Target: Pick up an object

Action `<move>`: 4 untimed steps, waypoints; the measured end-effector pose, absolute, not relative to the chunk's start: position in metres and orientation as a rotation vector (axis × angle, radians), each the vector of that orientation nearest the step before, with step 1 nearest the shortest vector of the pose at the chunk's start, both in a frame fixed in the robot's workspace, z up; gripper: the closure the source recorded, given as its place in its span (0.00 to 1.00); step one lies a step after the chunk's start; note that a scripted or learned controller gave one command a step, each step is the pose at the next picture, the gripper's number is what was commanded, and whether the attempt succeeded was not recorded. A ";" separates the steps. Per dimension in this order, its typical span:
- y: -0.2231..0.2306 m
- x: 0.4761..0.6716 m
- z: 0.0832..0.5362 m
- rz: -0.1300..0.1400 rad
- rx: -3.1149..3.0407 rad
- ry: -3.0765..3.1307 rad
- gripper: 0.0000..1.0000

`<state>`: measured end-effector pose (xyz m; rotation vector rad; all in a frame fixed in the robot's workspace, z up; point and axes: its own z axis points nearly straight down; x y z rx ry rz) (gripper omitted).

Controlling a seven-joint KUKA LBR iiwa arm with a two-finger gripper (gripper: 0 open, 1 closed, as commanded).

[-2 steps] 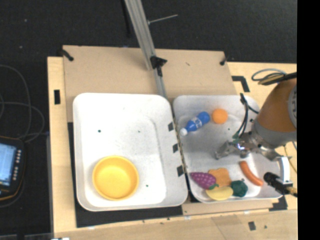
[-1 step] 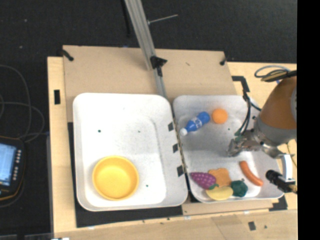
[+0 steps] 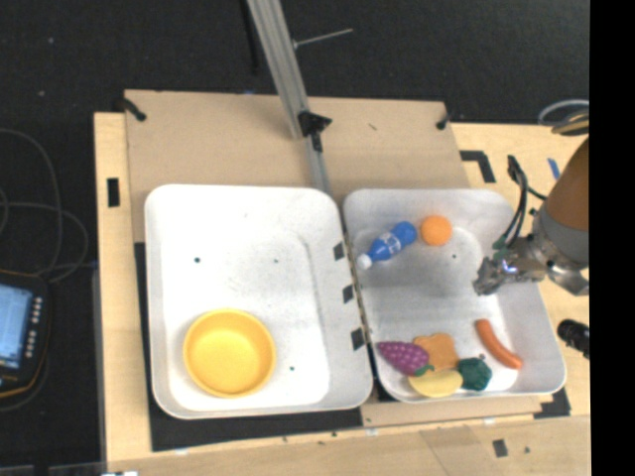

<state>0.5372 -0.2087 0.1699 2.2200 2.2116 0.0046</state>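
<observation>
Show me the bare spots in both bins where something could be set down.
Left bin: everything above and right of the yellow bowl is bare. Right bin: the middle floor is free, between the blue bottle and orange ball above and the toy food below. Crowded: the near edge, with grapes, banana and sausage. The hand hangs at the right wall.

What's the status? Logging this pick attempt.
Gripper low over right white bin, near its right wall. Nothing seen held. Orange ball and blue plastic bottle lie apart, left of it.
</observation>
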 end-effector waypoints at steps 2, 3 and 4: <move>-0.215 0.541 0.278 0.004 2.213 2.220 1.00; -0.162 0.559 0.284 0.004 2.211 2.229 1.00; -0.110 0.570 0.267 0.000 2.214 2.229 1.00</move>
